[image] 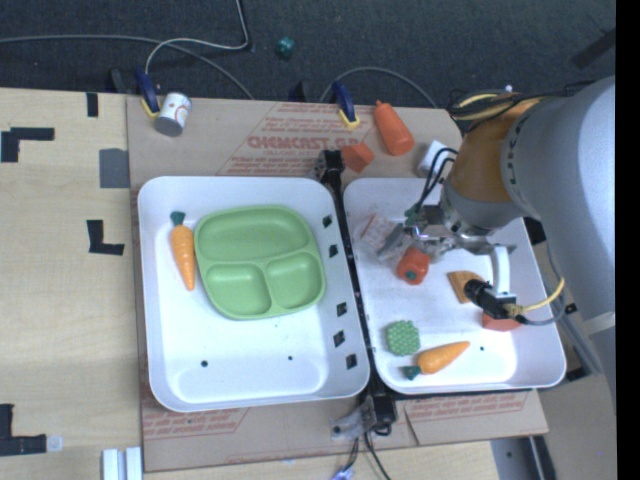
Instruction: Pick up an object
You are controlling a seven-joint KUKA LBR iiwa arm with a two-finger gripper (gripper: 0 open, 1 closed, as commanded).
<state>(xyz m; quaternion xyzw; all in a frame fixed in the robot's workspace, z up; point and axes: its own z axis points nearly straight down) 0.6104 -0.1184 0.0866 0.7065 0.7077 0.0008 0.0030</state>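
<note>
My gripper (pixel 408 241) hangs over the upper middle of the right bin (pixel 535 363), with its fingers spread open. Just below the fingertips a small red-orange toy (pixel 411 266) lies on the bin floor; nothing is held between the fingers. Lower in the same bin are a green bumpy toy (pixel 403 337) and a toy carrot (pixel 441 357). An orange wedge (pixel 462 284) and a red piece (pixel 500 319) sit to the right, under the arm's cables.
The left bin (pixel 165 368) holds a green divided plate (pixel 262 261) and a second carrot (pixel 182 253) by its left wall. Behind the bins lie an orange toy (pixel 393 128), a small orange piece (pixel 357 154) and a white can (pixel 172 112).
</note>
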